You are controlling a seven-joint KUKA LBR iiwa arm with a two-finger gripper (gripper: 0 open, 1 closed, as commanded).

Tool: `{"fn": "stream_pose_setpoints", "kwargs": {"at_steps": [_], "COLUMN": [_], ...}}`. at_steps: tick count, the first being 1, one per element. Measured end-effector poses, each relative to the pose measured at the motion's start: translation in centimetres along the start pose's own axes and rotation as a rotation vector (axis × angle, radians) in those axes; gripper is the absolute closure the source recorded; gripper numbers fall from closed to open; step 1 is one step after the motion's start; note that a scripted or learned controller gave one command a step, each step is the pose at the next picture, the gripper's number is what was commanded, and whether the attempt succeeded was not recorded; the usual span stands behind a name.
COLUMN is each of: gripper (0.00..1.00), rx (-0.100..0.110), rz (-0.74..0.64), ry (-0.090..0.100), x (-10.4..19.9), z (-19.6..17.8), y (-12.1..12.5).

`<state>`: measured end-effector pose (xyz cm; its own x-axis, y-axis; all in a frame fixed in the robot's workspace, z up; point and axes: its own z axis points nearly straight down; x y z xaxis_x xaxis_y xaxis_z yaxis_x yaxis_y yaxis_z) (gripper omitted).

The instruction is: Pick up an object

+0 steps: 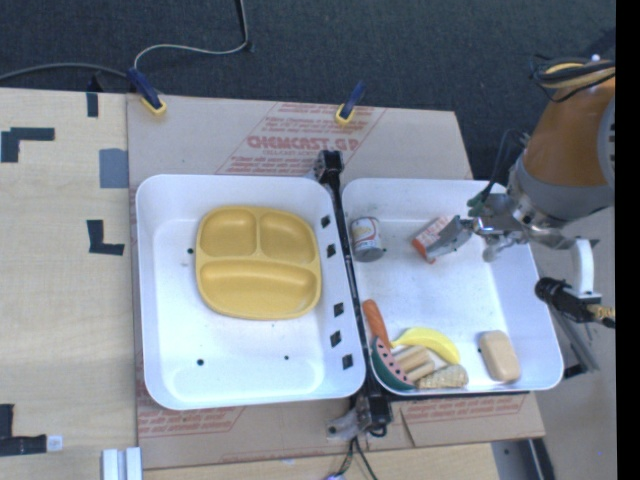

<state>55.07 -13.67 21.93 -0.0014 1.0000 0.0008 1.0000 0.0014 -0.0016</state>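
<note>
My gripper [475, 239] hangs over the upper right part of the right bin [520, 298], with its two fingers spread open. A small red and white box [431, 238] lies just left of the left finger [455, 233], touching or nearly touching it and not between the fingers. Further left, near the divider, stands a small metal can [365, 238]. Along the bin's front lie an orange carrot [374, 319], a banana [429, 343], a watermelon slice [391, 361], a tan biscuit [441, 376] and a beige bread roll [498, 355].
The left bin [165, 298] holds a yellow divided plate [258, 261]. A black clip strip [340, 268] runs along the wall between the bins. The arm's orange band [570, 138] rises at the right edge. Bare white floor shows in the right bin's middle.
</note>
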Motion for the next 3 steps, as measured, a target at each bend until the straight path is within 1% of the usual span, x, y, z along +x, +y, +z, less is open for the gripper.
{"fn": "stream_pose_setpoints", "kwargs": {"at_steps": [1, 2, 3], "gripper": [0.0, 0.0, 1.0], "rx": [-0.008, -0.005, -0.005], "rz": [0.0, -0.001, -0.002], "ry": [-0.003, -0.002, -0.005], "x": [-3.2, -1.5, -1.5], "z": [13.2, 13.3, 12.3], "y": [7.0, 11.9, 11.9]}}
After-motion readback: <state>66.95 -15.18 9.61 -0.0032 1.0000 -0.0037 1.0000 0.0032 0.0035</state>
